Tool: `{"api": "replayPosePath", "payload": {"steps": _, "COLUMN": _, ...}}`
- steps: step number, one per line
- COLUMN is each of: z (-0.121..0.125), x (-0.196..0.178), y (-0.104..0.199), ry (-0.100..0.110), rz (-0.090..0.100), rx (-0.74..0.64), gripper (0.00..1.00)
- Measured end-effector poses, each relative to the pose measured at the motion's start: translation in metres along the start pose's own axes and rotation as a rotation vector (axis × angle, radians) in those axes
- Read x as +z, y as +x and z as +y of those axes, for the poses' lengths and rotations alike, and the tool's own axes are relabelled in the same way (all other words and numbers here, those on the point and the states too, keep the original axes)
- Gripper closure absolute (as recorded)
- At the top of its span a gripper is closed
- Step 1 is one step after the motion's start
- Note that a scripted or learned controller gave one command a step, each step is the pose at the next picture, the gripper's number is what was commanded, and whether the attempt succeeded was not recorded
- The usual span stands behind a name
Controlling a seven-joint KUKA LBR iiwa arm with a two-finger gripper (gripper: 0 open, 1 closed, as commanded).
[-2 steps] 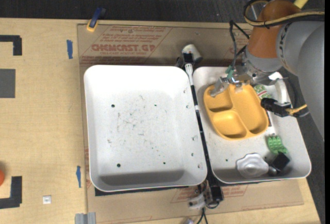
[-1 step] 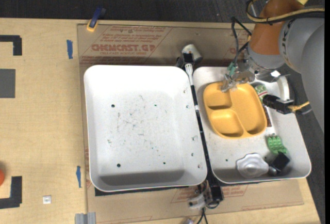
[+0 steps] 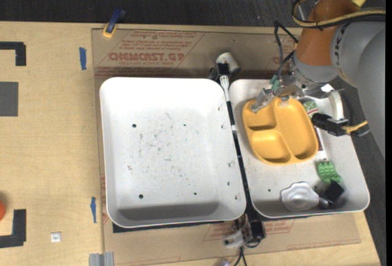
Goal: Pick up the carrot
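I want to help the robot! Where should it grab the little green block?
Probably from straight above, pinching the green block across its narrow width. It is small and lies low on the right bin floor, with the yellow dish close beside it.

glossy yellow plastic tray; scuffed white plastic bins; matt wood bench.

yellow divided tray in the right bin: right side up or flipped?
Right side up. The yellow tray lies in the right bin with its three compartments facing the camera, raised dividers showing between them. Nothing visible lies in them.
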State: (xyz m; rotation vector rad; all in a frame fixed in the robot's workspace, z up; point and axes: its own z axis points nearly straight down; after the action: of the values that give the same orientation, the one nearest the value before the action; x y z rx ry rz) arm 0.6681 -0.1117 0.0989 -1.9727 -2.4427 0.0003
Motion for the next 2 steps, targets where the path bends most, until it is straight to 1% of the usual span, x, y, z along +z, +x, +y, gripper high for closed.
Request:
{"api": "replayPosePath", "payload": {"steps": 1, "z": 0.0007, "x": -0.0109, "y": -0.0007, "ry": -0.003, "rz": -0.003, "rx": 0.0, "gripper": 1.0}}
{"api": "replayPosePath", "payload": {"steps": 2, "z": 0.0009, "x": -0.0109, "y": -0.0004, "ry": -0.003, "rz": -0.003, "rx": 0.0, "gripper": 0.0}}
